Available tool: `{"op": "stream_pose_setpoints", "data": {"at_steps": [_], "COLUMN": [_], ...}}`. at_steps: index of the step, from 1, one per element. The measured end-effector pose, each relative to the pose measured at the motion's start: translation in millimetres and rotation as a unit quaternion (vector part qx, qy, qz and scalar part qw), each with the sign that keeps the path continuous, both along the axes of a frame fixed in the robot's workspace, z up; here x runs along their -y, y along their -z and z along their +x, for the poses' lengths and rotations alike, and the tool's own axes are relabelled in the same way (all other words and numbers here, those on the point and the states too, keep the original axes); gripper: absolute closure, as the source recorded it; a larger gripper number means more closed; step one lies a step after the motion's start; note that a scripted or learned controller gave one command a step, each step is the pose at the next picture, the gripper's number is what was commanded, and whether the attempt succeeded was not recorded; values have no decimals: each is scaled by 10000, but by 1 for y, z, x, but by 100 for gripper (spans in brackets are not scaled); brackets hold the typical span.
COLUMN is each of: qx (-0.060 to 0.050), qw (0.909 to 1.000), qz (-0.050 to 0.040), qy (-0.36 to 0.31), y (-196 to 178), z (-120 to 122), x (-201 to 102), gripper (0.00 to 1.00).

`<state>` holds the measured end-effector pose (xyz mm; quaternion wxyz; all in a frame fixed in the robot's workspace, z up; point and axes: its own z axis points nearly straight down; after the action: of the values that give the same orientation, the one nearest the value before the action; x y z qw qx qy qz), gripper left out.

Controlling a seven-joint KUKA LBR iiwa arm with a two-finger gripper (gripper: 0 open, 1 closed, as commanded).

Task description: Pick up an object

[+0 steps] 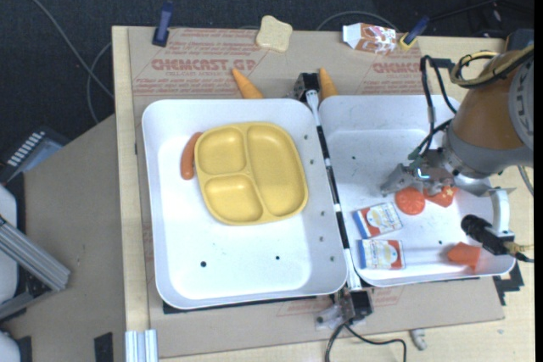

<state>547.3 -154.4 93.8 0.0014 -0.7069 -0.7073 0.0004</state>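
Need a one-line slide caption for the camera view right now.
Gripper poised over red round object in right bin; yellow divided plate sits in left bin.

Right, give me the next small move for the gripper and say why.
Probably a short drop straight down. The gripper sits in the right white bin just above the round red tomato-like toy, the nearest object, with the flat red-and-white carton lying beside it.

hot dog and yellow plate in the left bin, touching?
Touching: camera view shows the hot dog tucked against the yellow plate's left rim, no white gap between.
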Motion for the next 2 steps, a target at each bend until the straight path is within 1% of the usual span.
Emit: {"op": "stream_pose_setpoints", "data": {"at_steps": [1,2], "qx": [14,12], "qw": [10000,10000], "qz": [-5,-5], "qy": [-2,-1], "y": [-11,-10], "z": [1,1], "x": [0,0], "gripper": [100,0]}}
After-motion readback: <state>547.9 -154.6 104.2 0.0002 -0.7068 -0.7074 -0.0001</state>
